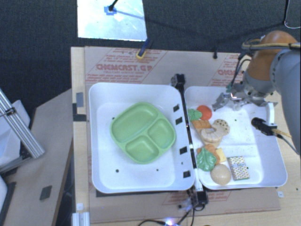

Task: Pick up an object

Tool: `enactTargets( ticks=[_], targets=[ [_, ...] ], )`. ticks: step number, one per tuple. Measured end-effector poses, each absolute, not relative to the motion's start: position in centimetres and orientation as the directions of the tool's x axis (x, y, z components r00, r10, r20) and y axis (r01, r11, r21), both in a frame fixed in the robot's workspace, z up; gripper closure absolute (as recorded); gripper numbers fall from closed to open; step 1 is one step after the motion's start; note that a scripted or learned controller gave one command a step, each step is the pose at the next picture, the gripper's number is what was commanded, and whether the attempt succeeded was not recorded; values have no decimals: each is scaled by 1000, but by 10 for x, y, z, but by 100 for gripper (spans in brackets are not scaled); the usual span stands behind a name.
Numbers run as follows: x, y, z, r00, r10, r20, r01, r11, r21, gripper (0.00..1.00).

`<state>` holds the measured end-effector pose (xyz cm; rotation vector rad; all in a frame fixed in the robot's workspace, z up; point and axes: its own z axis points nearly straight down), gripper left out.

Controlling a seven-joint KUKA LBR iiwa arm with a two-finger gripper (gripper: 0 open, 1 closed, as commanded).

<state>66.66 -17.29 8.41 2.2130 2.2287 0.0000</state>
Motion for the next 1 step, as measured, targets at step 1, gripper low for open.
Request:
enactTargets(
  ticks=[1],
  targets=[
    [669, -173, 98, -9, 1000, -3, 1000, 9, 7, 100]
  ],
)
